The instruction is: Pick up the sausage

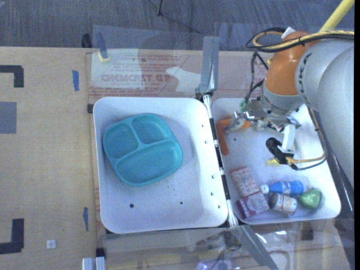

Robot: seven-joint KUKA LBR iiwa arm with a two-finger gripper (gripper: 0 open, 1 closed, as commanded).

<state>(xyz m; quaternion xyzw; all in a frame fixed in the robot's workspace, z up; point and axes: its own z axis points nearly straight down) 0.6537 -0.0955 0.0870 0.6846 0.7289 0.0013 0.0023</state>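
Bench surface is pale wood-coloured board (45, 167) with blue tape marks and black corner marks at left; dark grey carpet (67, 7) runs beyond the far edge, with a cable lying on it. Two shallow white bins sit side by side, touching along a central divider. The left bin (169, 207) holds a teal divided plate (142, 148), lying flat toward its far-left part. The right bin (329, 204) holds the sausage (223, 142), an orange-brown piece lying lengthwise against the left wall, near the far corner. The gripper (256, 120) sits low over the far part of the same bin, just right of the sausage; whether its jaws are apart or closed cannot be told, and nothing is seen between them. Along the near edge lie a pink packet (243, 180), a dark red box (253, 205), a blue-capped bottle (286, 187), a tin (283, 203) and a green object (310, 198), clustered closely. The grey arm (332, 83) overhangs the right side
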